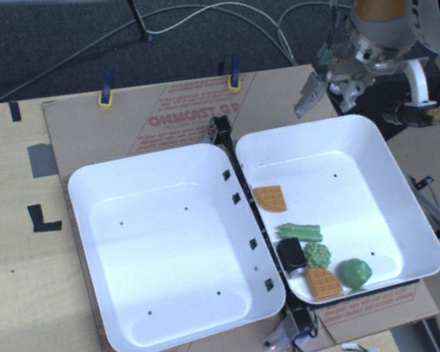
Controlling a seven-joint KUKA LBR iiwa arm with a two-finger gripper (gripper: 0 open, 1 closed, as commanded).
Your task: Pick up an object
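Several small items lie in the right bin, along its left and front side. An orange square cracker is nearest the divider. Below it come a green bean pod, a black block, a bumpy green piece, a second orange cracker and a round green ball. My gripper hangs above the bench just beyond the right bin's back rim, well away from the items. It is open with nothing between its fingers.
The left bin sits beside the right one, with a black hinge strip between them. Both rest on a cardboard sheet held by two clamps. Cables run across the dark floor at the back.
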